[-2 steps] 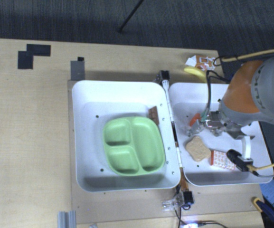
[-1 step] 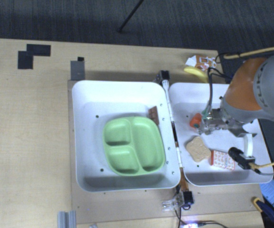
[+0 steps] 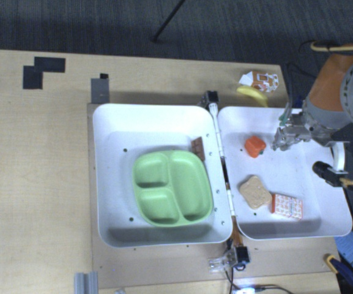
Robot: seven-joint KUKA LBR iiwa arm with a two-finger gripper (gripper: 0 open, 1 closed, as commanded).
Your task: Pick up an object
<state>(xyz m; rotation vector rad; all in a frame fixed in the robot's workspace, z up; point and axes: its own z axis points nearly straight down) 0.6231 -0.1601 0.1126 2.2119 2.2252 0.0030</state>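
- Gripper (image 3: 282,141) is hanging over the right bin (image 3: 329,228), near its back wall. It is sitting just beside the small orange thing (image 3: 255,146). How wide it is standing is too small and blurry to tell. Nothing is showing in its grasp.
- Orange thing is lying on the bin floor, just to the picture-left of the gripper. It is probably the closest thing to grab. It is looking small and rounded, so it may be rolling or sliding away if only one side is getting bumped.
- Gripper is sitting a bit off to the side of it, not right above it. If it is going straight down from where it is now, it may be closing on air.
- Tan toast-shaped piece (image 3: 255,192) and the red-and-white patterned card (image 3: 287,206) are lying close together near the front of the same bin. Both are looking flat. Flat things are hard to get under, so a grab there may be scraping the floor and slipping off.
- Green divided plate (image 3: 172,187) is sitting in the left bin (image 3: 106,182), well apart from the gripper. It is looking wide, so it may be too big to pinch well.
- Yellow thing and a small packet (image 3: 259,82) are lying on the bench behind the bins.
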